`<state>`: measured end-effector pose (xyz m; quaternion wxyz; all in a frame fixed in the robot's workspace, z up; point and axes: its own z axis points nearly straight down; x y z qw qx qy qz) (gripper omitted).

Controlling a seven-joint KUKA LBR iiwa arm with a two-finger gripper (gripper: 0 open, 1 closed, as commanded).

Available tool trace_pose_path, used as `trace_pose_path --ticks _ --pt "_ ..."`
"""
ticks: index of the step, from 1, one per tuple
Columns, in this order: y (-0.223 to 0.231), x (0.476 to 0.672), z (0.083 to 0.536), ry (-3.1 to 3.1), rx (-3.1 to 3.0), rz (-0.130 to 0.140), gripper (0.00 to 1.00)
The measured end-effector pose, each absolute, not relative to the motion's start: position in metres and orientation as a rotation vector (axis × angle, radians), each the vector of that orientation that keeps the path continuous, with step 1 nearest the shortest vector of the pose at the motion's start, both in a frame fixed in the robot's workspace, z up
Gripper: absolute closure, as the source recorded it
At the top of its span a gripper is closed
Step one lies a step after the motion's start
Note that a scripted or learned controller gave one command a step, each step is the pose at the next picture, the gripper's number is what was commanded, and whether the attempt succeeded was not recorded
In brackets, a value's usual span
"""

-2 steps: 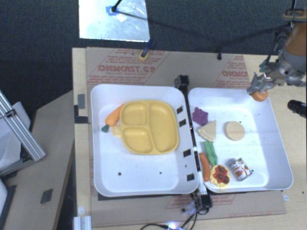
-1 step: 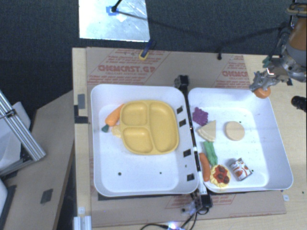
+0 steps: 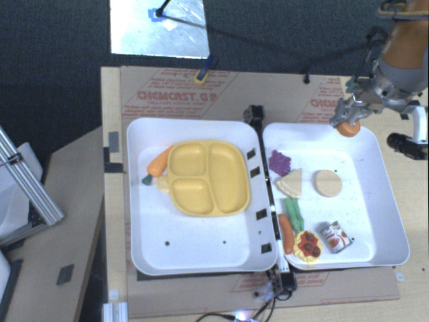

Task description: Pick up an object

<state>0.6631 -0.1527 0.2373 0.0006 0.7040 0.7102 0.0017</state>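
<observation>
Two shallow white bins are seen side by side on the bench. The left bin [image 3: 141,247] holds a yellow divided tray [image 3: 204,178], and a toy carrot [image 3: 158,162] lies against the tray's left edge, with a small pale piece just beside it that is too small to identify.

The right bin [image 3: 382,220] holds several toy foods. A purple bunch [image 3: 279,160] lies near the bin's left wall, and just nearer than it a pale wedge [image 3: 290,182] is placed. A round beige disc [image 3: 328,183] lies to the right of the wedge, apart from it. Along the left wall, nearer still, a green piece [image 3: 293,213] and an orange-red stick [image 3: 286,232] are laid end to end. A round pizza-like piece [image 3: 308,245] is touching the stick's near end, and a small printed packet [image 3: 334,237] lies just to its right.

The arm is seen at the far right corner of the right bin. Its gripper [image 3: 346,121] is raised over the bin's far rim, and a small orange object [image 3: 348,129] is seen at its fingertips, apparently clamped between them, though the fingers are partly hidden from this angle.
</observation>
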Motion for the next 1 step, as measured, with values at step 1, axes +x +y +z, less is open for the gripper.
trace_pose_path --ticks 1 --pt "-0.0926 0.6578 0.2235 2.233 2.211 0.004 1.0"
